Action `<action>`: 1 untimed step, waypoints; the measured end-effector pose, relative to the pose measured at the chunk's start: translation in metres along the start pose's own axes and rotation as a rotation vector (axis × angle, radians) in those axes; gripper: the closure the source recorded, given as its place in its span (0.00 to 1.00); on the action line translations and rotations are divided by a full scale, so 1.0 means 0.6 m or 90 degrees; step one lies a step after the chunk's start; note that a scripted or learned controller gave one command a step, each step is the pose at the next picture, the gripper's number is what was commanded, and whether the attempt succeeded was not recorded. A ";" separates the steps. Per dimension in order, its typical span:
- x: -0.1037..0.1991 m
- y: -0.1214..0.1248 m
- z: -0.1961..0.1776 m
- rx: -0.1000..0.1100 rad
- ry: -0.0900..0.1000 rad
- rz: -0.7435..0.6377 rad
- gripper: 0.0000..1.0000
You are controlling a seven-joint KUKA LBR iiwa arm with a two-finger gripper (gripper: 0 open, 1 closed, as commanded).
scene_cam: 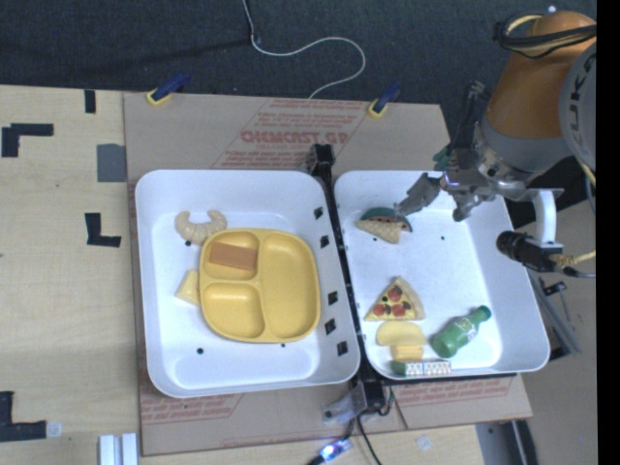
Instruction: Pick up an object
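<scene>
The grey arm with its orange band reaches in from the right, and its two-finger gripper [436, 198] hangs over the upper part of the right shallow white bin [504, 289]. The fingers [418, 194] are spread apart with nothing between them. One points down-left toward a small taco-shaped toy with a green and tan filling [385, 225], which lies on the bin floor just beside that fingertip.

Lower in the same bin lie a toy pizza slice with red toppings [395, 301], a pale yellow rounded piece [400, 334] below it, and a green plastic bottle [458, 332] on its side near the front right corner.

The left white bin [160, 260] holds a yellow divided plate [281, 289] with a brown flat block [232, 254] in one compartment. A tan curved croissant-like toy [199, 224] lies just beyond the plate's upper left edge.
</scene>
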State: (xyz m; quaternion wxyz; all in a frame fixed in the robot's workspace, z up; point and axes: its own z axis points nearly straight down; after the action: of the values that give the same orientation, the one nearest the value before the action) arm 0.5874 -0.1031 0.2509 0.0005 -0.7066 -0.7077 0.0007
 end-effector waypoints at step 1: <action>0.005 -0.017 0.098 0.004 0.000 0.000 0.00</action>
State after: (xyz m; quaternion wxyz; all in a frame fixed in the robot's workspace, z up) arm 0.5771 -0.1001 0.1920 0.0029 -0.7067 -0.7075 0.0027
